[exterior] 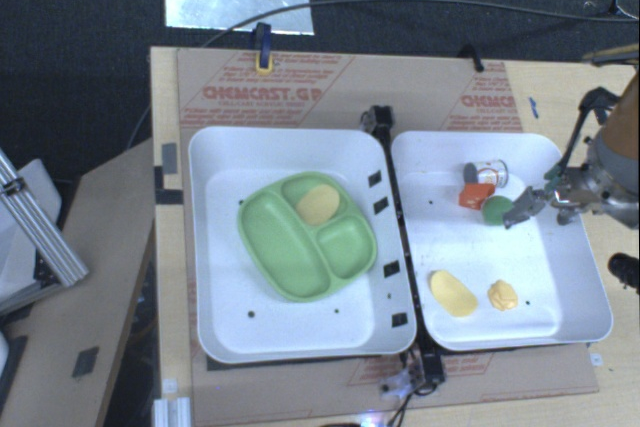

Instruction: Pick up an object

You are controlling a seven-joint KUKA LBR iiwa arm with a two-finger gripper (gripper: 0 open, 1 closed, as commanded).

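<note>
Two shallow white plastic bins [215,215] sat side by side. There was one green divided plate [290,255], three pale yellow lumps [319,204] (one on the plate, two in the right bin), one green ball [496,209], one orange block [476,197] and one small clear jar [490,172].

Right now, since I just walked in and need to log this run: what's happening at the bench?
The arm reaches in over the right bin, with its gripper beside a green ball and an orange block. Nothing is visibly held. Two yellow pieces lie nearer the front of that bin. In the left bin, a green tray holds another yellow piece.
</note>
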